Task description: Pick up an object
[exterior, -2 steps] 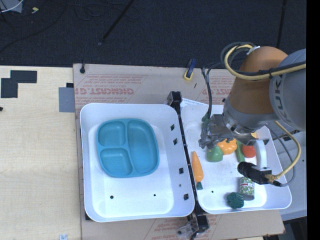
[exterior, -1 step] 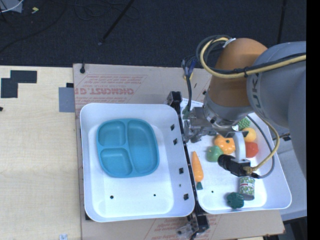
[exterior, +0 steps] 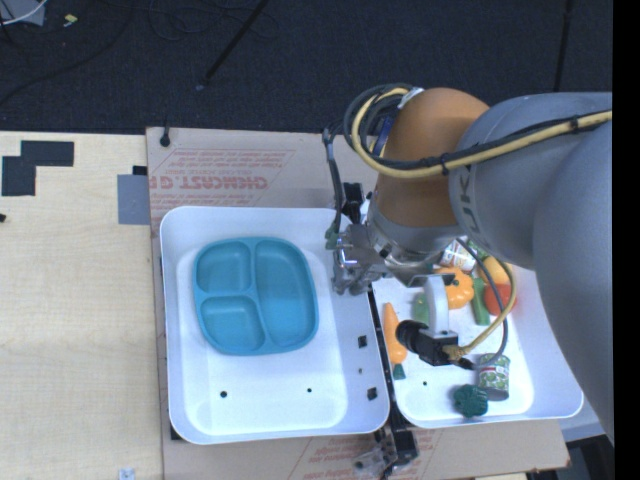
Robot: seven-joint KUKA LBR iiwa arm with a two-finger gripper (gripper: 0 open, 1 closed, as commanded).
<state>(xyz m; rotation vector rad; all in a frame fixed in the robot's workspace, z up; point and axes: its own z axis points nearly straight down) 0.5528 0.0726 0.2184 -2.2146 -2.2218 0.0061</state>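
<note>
Orange carrot-like piece (exterior: 391, 323) just below-right of gripper (exterior: 345, 266), in right bin (exterior: 545, 388) by its left wall. Yellow piece (exterior: 458, 290) further right of gripper. Blue divided plate (exterior: 255, 296) left of gripper, in left bin (exterior: 260, 393). Cannot tell gripper's grip state.

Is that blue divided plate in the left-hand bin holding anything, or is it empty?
Empty. All three compartments of the blue plate, lying in the left bin, show only bare blue surface.

Even, fairly bright overhead light — soft shadows, mild blur, dark murky top strip.
</note>
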